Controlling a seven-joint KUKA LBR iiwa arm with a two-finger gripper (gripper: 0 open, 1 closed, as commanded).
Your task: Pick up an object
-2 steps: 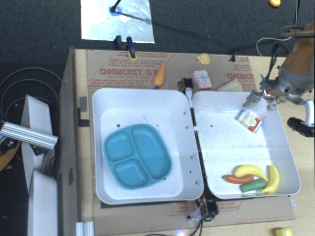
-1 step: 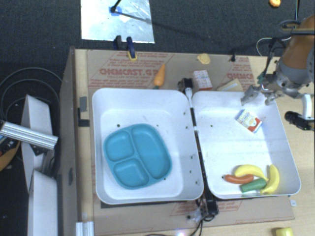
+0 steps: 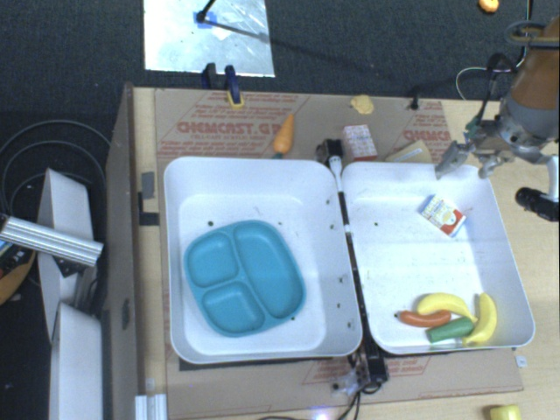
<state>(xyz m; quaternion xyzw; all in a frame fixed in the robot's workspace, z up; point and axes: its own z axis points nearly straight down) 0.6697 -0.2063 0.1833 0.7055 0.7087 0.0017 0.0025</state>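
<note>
The gripper (image 3: 465,162) hangs over the right bin's (image 3: 385,261) far right corner, fingers spread open and holding nothing. Just below it lies a small white and orange carton (image 3: 441,214), alone on the bin floor. Two bananas (image 3: 462,311), what looks like a red sausage (image 3: 423,318) and a green piece (image 3: 450,329) crowd the near corner. The left bin (image 3: 188,191) holds a blue divided plate (image 3: 244,276).
</note>
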